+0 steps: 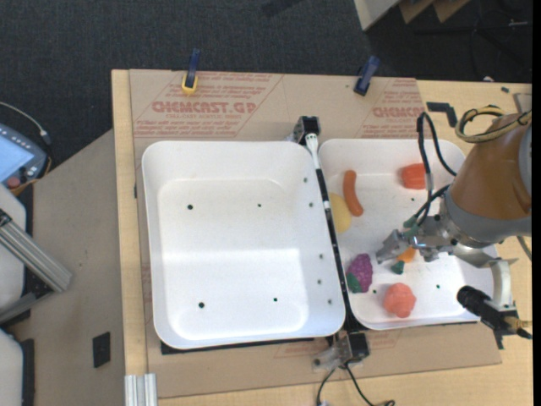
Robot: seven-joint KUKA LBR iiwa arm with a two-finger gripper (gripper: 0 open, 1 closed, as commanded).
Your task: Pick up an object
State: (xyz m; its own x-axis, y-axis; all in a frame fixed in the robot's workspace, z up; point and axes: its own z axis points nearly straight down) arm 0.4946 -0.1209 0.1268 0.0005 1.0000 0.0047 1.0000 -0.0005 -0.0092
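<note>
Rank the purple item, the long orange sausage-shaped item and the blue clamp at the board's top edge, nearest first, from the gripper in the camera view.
Measured from the gripper:
1. Purple item, just to its left in the right bin.
2. Orange sausage-shaped item, up and left, near the bins' divider.
3. Blue clamp, farthest, on the board's top edge beyond the bin.

One camera hangs fixed above the worktop [254,100], looking down at a slant from a moderate height. It takes in both white bins: the left bin [169,252] and the right bin [372,155]. The arm [494,184] enters from the frame's right.
</note>
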